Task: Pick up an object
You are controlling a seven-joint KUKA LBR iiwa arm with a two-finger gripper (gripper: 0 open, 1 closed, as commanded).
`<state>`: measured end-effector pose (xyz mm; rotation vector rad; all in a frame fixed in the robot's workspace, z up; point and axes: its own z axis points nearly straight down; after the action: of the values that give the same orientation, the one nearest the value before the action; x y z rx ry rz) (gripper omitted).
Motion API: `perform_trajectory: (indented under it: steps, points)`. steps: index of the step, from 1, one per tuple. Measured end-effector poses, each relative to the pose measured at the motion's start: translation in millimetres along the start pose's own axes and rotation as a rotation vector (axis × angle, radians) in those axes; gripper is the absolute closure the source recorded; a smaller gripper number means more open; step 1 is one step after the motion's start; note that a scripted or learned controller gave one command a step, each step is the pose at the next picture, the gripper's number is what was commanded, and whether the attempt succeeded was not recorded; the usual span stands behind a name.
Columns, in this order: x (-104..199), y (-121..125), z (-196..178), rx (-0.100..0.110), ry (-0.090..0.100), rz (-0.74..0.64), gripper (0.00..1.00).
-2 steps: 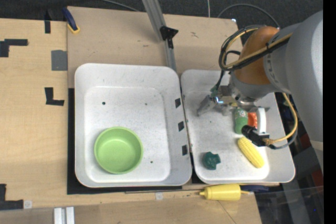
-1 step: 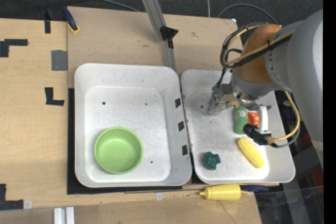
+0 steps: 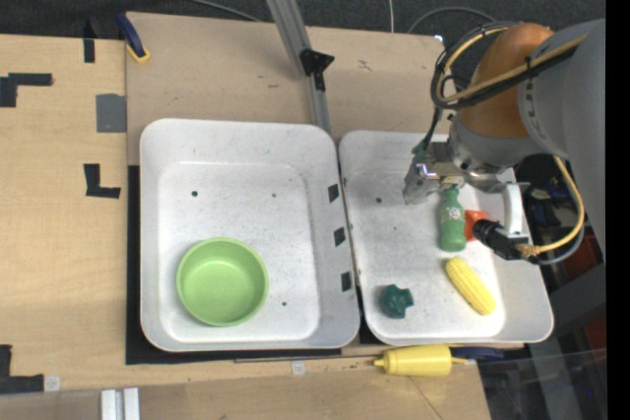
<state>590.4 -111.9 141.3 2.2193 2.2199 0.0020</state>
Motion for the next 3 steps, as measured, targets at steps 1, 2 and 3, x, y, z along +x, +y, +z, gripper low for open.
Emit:
perform_trajectory:
  steps: [1, 2, 3]
  points:
    - [4, 1, -43, 0.000, 0.000, -0.001, 1.00]
    - [4, 2, -82, 0.000, 0.000, -0.001, 1.00]
    - [47, 12, -81, 0.004, 0.002, -0.005, 1.00]
